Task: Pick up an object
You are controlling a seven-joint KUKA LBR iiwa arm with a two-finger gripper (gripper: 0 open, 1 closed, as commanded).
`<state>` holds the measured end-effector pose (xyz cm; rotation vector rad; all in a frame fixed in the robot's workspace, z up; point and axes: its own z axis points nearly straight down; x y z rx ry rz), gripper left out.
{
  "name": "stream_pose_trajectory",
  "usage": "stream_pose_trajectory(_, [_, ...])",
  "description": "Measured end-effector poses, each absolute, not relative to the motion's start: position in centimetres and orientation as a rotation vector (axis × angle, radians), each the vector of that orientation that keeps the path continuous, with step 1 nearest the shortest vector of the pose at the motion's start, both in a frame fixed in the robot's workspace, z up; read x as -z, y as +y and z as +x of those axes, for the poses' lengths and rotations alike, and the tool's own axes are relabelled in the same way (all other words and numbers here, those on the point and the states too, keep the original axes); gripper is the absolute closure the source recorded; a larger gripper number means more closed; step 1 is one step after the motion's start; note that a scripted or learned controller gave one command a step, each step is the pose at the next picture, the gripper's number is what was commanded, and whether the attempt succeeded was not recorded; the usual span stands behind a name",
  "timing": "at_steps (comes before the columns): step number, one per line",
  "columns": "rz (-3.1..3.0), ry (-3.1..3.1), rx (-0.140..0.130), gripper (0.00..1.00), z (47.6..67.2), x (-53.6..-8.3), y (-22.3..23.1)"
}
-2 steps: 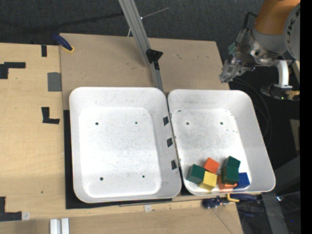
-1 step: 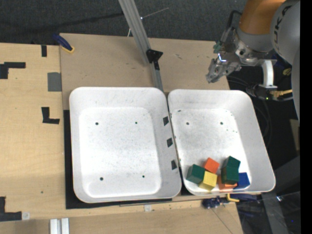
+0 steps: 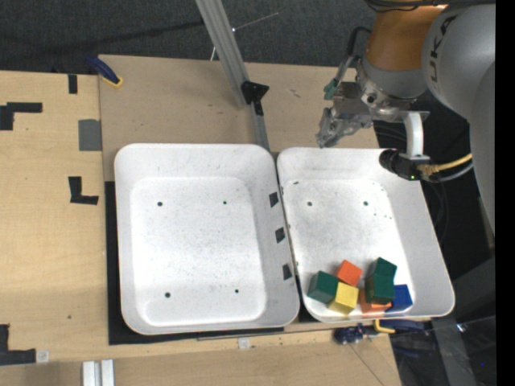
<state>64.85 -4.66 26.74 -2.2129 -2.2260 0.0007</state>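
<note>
Blocks (image 3: 360, 286) heaped in right bin (image 3: 418, 215)

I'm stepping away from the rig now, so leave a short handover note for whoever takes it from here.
Claw: above the far rim of the right bin, nothing seen between its fingers.
Blocks: green, orange, yellow, dark green and blue clustered in the right bin's near corner.
Left bin: beside it.
Done: no pick yet.
Left: move over the cluster, descend, grasp one block, lift.
</note>
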Motion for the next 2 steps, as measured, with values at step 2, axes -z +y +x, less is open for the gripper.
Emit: stream_pose_trajectory(2, [-2.212,-2.225,-0.003,1.0,62.2,-23.4,5.2])
